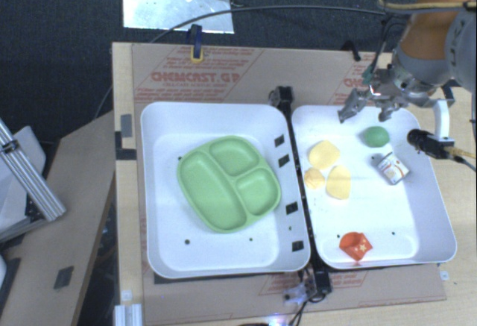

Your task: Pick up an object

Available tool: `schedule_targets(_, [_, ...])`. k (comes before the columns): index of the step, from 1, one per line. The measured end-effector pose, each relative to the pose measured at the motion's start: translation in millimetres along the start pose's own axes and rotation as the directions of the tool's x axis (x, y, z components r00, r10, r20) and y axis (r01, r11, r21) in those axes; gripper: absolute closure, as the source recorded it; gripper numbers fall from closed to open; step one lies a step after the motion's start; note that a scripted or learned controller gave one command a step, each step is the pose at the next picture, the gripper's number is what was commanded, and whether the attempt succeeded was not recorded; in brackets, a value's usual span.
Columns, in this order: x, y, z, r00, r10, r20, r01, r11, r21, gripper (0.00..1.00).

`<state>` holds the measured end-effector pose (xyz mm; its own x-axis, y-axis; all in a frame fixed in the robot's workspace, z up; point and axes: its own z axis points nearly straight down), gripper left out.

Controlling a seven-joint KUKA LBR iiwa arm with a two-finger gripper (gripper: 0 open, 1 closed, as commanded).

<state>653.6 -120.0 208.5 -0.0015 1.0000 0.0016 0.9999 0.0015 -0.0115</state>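
Green ball (376, 136) near bin's far rim (350, 109)

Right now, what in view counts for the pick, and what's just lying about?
For the pick:
- gripper, open above the right bin
- green ball
- yellow pieces
- small white pack
- red piece

Lying about:
- green divided tray in the left bin
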Motion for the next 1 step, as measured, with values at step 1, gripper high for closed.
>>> schedule_targets(1, [0.3, 2.6, -8.5, 1.0, -0.002, 0.002, 0.002, 1.0, -0.013, 0.0])
